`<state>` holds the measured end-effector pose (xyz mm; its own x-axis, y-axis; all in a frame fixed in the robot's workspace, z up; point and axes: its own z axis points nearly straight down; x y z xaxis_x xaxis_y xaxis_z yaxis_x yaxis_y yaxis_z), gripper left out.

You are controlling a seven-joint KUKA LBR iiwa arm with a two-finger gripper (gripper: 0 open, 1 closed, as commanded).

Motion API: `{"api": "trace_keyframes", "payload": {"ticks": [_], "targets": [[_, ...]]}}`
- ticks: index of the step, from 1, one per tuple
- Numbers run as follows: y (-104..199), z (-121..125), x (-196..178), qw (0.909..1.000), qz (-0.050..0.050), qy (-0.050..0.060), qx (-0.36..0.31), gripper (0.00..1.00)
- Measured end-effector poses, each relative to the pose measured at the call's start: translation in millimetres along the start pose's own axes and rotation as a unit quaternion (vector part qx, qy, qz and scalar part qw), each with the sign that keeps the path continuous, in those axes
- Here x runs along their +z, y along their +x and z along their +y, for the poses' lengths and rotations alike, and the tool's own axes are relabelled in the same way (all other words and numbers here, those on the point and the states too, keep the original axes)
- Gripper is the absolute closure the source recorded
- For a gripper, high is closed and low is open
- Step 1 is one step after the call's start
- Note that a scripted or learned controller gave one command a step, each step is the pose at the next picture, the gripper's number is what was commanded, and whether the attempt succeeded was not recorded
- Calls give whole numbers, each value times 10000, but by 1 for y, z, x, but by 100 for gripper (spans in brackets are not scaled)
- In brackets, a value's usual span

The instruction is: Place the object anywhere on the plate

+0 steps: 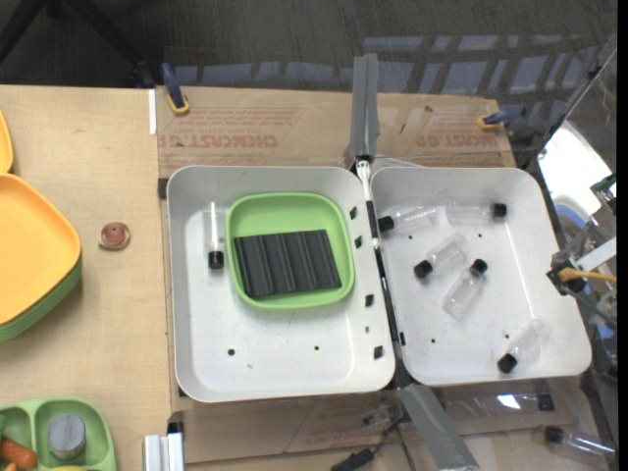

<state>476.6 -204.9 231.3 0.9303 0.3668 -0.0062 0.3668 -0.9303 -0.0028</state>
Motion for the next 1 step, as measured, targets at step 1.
{"api": "trace_keyframes", "payload": {"ticks": [1], "targets": [[0, 0, 0, 10000, 0, 0, 0, 0]]}}
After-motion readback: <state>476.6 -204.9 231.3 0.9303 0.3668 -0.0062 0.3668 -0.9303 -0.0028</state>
